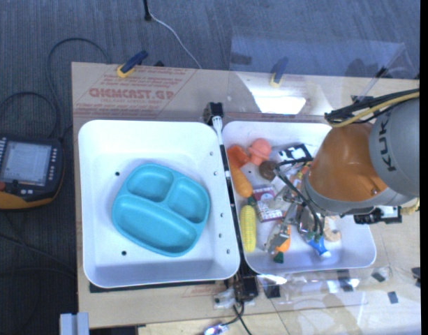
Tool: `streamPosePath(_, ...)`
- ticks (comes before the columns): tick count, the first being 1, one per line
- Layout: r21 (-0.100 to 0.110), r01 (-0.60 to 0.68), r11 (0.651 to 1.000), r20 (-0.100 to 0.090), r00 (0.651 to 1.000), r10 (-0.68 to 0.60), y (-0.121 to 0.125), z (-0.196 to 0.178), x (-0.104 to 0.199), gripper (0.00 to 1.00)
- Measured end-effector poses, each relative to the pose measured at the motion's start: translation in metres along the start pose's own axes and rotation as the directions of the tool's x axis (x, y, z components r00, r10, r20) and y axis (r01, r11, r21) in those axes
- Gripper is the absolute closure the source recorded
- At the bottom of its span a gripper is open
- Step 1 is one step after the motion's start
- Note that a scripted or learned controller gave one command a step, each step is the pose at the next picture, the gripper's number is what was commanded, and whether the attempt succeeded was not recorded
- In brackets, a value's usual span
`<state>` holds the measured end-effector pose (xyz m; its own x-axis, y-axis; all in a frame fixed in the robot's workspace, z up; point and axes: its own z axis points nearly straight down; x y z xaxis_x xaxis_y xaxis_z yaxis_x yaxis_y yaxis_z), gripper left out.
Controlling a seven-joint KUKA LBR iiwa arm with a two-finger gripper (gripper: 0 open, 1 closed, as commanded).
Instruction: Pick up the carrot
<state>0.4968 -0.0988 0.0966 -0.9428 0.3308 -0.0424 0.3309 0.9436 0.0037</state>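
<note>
An orange carrot (241, 181) lies against the left wall of the right bin (360, 257), pointing towards the far end. A second small orange piece with a green tip (281, 246) lies near the bin's front, right under the gripper. My gripper (289, 223) hangs low over the clutter in the middle of the right bin, below the orange wrist band (343, 166). It is a little to the right of the carrot and apart from it. The arm hides the objects beneath it.
The right bin also holds a yellow corn cob (248, 227), a peach-coloured ball (260, 149), a brown round item (268, 169), a blue-capped item (320, 246) and packets. A blue divided plate (161, 208) lies in the left bin (102, 145).
</note>
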Motion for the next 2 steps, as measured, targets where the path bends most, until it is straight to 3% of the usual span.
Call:
streamPosePath(1, -0.006, -0.265, 0.964, -0.008, 0.964, 0.265, 0.0045, 0.0011, 0.0019, 0.0)
streamPosePath(2, 0.0, -0.463, 0.886, -0.014, 0.886, 0.463, -0.0005, -0.0009, 0.0021, 0.0)
